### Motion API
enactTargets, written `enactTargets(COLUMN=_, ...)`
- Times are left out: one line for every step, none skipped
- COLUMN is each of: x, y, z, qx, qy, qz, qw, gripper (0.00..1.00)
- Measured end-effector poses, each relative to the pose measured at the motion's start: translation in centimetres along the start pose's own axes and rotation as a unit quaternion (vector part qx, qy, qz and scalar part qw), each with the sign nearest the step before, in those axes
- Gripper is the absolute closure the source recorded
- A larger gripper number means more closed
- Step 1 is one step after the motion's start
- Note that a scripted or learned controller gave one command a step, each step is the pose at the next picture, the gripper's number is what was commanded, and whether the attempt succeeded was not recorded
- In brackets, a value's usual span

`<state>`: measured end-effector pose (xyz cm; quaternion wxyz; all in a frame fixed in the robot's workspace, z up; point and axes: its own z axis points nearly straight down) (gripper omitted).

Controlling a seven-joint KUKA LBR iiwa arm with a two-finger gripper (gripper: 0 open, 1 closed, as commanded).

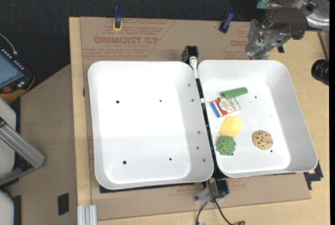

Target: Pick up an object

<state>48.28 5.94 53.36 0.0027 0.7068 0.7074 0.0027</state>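
Observation:
The right bin (293,130) holds several small items: a green bar (234,92), a small red, white and blue carton (225,106), a yellow lemon-like piece (231,126), a green bumpy piece (226,145) and a chocolate-chip cookie (262,139). My gripper (258,50) hangs above the back edge of the right bin, at its far rim, well apart from all the items. Nothing shows between its fingers.
The left bin (104,82) sits beside the right one on a brown cardboard sheet (131,35). A blue clamp (227,20) and a yellow-and-blue clamp (118,19) pin the sheet at the back. A black clip (189,54) sits where the bins meet.

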Motion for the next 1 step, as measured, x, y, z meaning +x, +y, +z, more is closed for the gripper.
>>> enactTargets(x=0.04, y=0.08, z=-1.05, qx=-0.002, qy=0.000, qz=0.000, qw=1.0000, gripper=1.00)
